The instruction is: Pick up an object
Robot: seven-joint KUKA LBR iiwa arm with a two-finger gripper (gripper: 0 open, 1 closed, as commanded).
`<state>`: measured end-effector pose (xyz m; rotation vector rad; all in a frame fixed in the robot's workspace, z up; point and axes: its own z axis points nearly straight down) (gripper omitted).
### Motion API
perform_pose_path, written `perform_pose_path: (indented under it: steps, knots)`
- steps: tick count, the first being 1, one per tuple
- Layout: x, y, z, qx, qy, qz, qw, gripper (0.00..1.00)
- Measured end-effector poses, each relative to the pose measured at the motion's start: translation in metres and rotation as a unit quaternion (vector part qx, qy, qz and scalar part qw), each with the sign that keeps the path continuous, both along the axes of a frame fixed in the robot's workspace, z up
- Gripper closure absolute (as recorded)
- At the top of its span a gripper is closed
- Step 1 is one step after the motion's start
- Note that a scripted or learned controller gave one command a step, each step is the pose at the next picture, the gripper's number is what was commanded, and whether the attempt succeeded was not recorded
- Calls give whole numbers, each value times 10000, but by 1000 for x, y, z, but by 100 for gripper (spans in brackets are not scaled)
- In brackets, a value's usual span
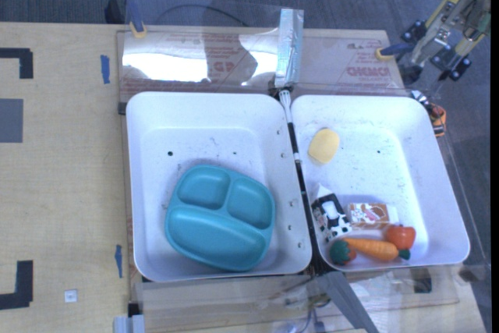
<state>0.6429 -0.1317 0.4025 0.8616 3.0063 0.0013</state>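
Gripper (446, 33) sits at top right, outside the bins, well apart from everything; whether it's wide or narrow we cannot tell, too cluttered. Nothing held that we can see. Nearest target: yellow lemon (323, 145), alone in the right bin (437, 168) near the divider. Further out, a tight cluster in the near corner: cow toy (329, 216), small carton (368, 213), carrot (373, 249), tomato (400, 235). Teal divided plate (221, 217) lies in the left bin (156, 129). Risks, we judge: lemon rolls off a pinch; cluster items touch, so a grab could jam or nudge neighbours; corner wall blocks descent.
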Motion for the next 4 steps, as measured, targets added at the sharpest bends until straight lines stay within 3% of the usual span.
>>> perform_pose_path:
  steps: [1,2,3,4]
  knots:
    - [13,30,-87,19,87,735,9973,100]
    - [14,22,-82,-9,37,2375,9714,100]
    - [-7,79,-99,-6,48,3276,9448,100]
    - [-3,10,-90,-45,25,4758,8796,100]
